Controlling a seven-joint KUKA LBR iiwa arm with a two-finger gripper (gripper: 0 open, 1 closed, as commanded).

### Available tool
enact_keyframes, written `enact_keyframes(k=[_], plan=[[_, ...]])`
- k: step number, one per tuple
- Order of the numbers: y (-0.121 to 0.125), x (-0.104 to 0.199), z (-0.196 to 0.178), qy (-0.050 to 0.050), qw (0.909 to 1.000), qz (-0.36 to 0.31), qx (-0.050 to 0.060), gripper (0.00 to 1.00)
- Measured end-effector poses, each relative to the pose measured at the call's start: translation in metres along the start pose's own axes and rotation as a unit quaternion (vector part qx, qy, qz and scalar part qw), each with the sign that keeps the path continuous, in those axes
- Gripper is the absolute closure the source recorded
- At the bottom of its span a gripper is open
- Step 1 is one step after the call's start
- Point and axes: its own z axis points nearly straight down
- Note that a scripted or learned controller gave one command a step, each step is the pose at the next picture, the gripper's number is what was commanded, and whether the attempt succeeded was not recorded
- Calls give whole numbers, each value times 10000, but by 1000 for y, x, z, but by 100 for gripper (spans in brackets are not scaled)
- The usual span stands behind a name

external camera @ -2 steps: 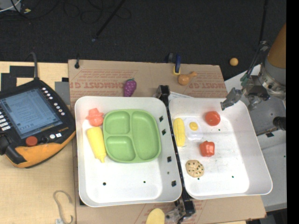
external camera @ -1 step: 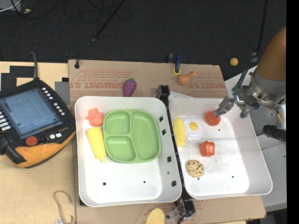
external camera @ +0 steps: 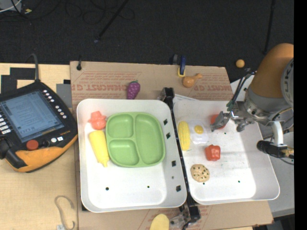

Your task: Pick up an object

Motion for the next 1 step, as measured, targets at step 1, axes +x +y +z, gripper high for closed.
enact_keyframes(k=[1], plan=[[-4, -7, 56, -4, 10000, -8, -5, 0]])
